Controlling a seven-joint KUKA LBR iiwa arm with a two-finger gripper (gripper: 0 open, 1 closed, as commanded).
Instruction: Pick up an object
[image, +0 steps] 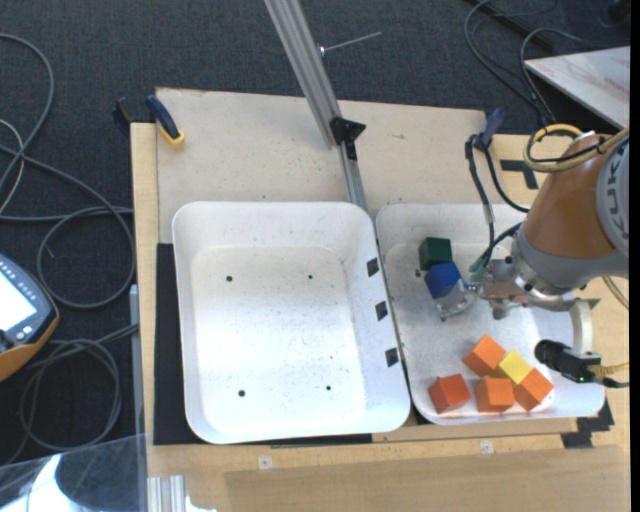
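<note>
Pincer (455, 300) low in right bin (400, 300), touching blue block (441, 278) for grasp; finger state cannot tell. Orange blocks (487, 375) clustered well apart.

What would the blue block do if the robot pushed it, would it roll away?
Probably not. The blue block looks like a cube with flat faces, so it should slide on the white bin rather than roll. It sits close against the green block, so a push might nudge that too. It looks stiff, and likely light.
</note>
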